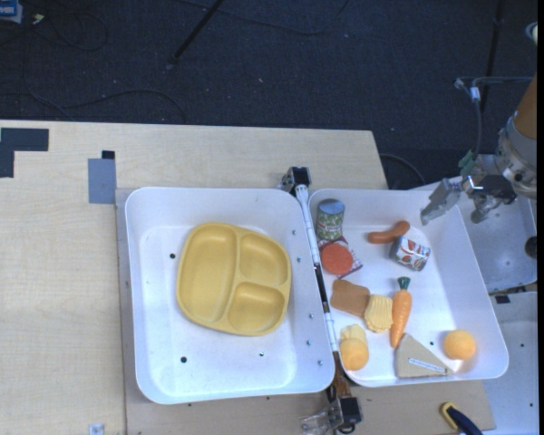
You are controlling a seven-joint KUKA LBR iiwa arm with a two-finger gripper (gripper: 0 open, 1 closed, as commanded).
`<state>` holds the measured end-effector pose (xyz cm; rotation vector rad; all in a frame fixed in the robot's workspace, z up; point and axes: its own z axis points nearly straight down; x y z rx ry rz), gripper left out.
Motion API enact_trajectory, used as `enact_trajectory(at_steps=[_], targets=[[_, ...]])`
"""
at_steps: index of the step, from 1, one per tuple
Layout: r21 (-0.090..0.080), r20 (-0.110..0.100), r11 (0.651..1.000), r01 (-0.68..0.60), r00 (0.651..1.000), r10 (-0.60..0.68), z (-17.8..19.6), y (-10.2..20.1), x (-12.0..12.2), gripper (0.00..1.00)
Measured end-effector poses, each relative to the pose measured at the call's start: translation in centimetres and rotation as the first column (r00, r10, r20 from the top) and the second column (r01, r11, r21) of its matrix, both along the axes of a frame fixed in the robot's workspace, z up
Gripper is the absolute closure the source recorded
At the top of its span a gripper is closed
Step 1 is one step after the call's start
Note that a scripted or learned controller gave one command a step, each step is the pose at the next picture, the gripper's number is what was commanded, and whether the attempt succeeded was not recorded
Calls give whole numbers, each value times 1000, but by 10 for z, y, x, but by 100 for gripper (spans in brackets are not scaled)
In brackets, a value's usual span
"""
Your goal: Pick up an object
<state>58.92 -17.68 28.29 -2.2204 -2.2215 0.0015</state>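
Right bin, near edge: cheese wedge with white label, unreadable; orange ball; carrot. Further back: 1 printed cup and 1 can, wording illegible. Farthest: gripper above the bin's far right rim, fingers apart, holding nothing.

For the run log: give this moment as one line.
phase: approach | gripper: above right bin far edge, holding nothing | nearest: sausage, small can | yellow tray: left bin

No text legible — labels blurred.
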Motion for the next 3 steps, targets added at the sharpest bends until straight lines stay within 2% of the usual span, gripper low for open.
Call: enact_trajectory(at_steps=[1,2,3], targets=[[1,-3,1000,0,1000,0,-101,14,48,0],[0,0,1000,2,1000,-2,-195,-27,-20,0],[3,-1,1000,2,1000,-2,-194,25,-89,0]])
